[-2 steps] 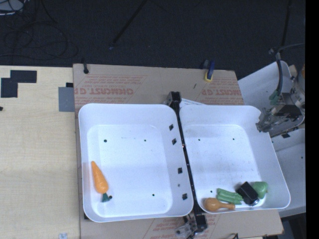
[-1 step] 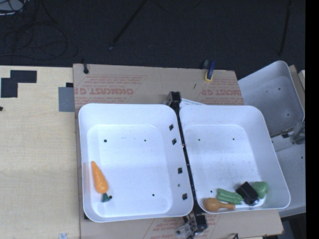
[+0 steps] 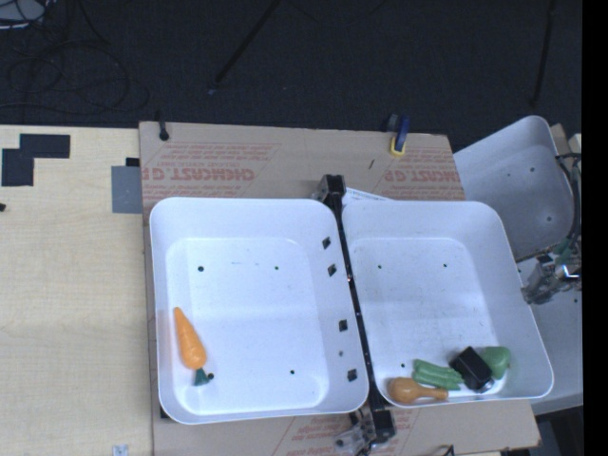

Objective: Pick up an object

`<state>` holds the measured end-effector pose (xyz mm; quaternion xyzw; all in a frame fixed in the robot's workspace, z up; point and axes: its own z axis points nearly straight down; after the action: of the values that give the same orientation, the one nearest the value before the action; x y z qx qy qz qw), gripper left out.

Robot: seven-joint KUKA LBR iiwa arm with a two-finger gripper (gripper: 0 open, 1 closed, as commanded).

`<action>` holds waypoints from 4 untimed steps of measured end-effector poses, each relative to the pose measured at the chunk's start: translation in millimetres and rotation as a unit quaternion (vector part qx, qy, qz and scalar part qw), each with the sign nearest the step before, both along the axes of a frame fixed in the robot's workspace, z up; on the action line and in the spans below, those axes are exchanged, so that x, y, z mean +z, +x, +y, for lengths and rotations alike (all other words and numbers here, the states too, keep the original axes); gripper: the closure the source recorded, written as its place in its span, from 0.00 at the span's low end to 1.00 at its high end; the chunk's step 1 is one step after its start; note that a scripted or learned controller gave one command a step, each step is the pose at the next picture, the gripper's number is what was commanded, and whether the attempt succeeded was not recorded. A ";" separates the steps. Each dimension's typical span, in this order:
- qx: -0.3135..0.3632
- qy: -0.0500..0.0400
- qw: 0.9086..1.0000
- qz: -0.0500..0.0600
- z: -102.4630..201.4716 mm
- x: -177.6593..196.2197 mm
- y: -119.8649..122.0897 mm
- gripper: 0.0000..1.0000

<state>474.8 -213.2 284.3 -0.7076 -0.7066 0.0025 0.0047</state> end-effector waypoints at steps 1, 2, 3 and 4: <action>0.001 -0.002 1.000 -0.006 -1.0 48.9 1.0 1.00; 0.001 -0.002 1.000 -0.005 -1.0 73.0 0.9 1.00; 0.000 0.000 1.000 -0.001 0.6 -7.2 0.6 1.00; 0.001 -0.002 1.000 -0.007 -0.9 51.2 4.8 1.00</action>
<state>479.6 -214.1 335.5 -0.7069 -0.7073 -0.0005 -0.0016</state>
